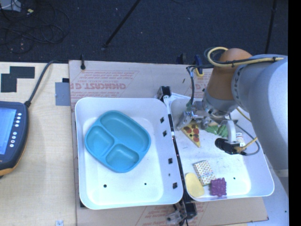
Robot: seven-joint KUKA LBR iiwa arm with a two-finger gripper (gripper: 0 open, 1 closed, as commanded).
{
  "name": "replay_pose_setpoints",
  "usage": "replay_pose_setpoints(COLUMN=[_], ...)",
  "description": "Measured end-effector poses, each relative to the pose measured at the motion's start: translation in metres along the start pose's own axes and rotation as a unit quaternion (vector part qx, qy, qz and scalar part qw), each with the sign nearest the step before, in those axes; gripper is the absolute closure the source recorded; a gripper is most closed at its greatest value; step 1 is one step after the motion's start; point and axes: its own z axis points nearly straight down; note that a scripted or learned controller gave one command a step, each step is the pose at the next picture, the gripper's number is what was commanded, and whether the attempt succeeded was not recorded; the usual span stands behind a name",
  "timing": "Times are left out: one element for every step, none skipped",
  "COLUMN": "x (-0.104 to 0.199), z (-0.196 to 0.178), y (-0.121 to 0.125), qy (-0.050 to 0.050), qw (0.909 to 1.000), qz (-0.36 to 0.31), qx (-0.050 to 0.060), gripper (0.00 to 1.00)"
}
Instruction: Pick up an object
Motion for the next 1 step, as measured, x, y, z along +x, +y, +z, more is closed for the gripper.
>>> replay_pose_setpoints(x=[0.0049], z=[0.0002], y=[-0.0001], qy=[0.000], qw=[1.0000], qz=[-0.001], qx=[0.000], gripper=[0.00])
